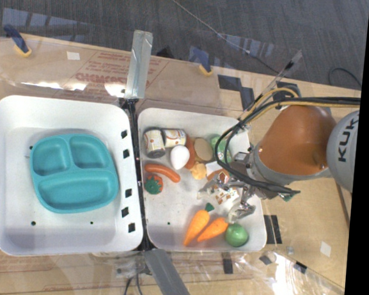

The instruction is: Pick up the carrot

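I see 2 carrots [204, 227] lying side by side at the right bin's [164, 235] near edge, beside a green apple [236, 234]. My claw [236, 198] hovers just above them; its grip I cannot tell.

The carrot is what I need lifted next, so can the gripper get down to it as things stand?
Probably yes. The carrot lies uncovered near the right bin's front edge, with the gripper just above it. The green ball touching its side could crowd the jaws.
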Controlling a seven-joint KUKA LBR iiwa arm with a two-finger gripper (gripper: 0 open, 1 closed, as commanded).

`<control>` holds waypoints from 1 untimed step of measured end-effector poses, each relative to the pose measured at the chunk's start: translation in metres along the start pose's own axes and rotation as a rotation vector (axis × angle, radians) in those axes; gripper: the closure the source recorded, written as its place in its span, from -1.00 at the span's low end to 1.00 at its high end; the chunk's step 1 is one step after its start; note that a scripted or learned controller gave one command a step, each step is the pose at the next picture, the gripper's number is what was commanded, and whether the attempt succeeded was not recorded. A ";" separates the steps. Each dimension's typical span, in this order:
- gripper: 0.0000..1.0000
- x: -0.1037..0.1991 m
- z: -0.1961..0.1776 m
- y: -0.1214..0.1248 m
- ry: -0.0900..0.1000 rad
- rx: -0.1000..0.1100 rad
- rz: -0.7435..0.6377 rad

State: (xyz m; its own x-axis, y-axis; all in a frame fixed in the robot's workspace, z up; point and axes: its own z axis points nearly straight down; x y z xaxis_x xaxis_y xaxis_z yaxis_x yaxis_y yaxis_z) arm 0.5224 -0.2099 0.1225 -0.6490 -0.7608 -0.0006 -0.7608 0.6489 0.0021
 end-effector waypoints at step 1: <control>-1.00 -0.030 0.027 0.057 -0.011 0.014 0.083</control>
State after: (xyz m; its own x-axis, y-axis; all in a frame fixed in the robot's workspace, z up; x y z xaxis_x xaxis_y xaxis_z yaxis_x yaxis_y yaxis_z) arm 0.4986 -0.1502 0.0955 -0.7099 -0.7042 -0.0115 -0.7042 0.7100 -0.0112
